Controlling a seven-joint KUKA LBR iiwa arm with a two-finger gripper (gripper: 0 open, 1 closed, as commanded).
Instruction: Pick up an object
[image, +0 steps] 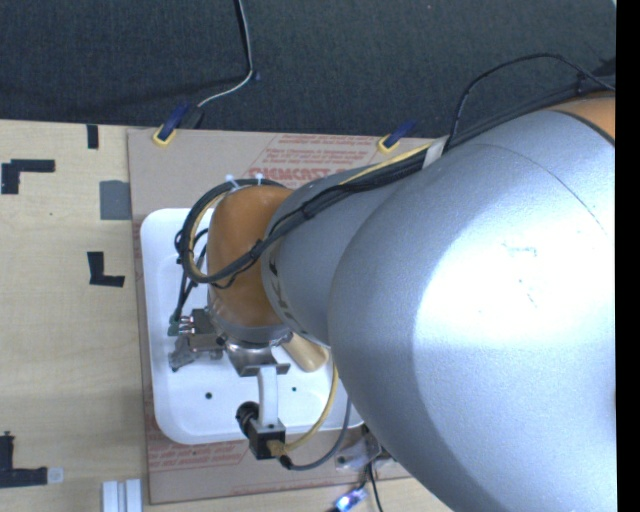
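Note:
My big grey arm (480, 300) fills the right and middle of the camera view and covers most of the bins. Its orange band (245, 255) and wrist hang over the left white bin (190, 412). The gripper (190, 345) shows as a grey metal cluster low over the left half of that bin, pointing left. A pale tan shape (306, 353) peeks out just right of the wrist; I cannot tell what it is. No object shows in the gripper's grasp. The bin floor under the arm is hidden.
The bin rests on a brown cardboard sheet (300, 160) held by two blue clips (170, 122) at its far edge. Around it lies the wooden bench (60, 350) with black tape marks (100, 268). A small white part (120, 493) sits at the front left.

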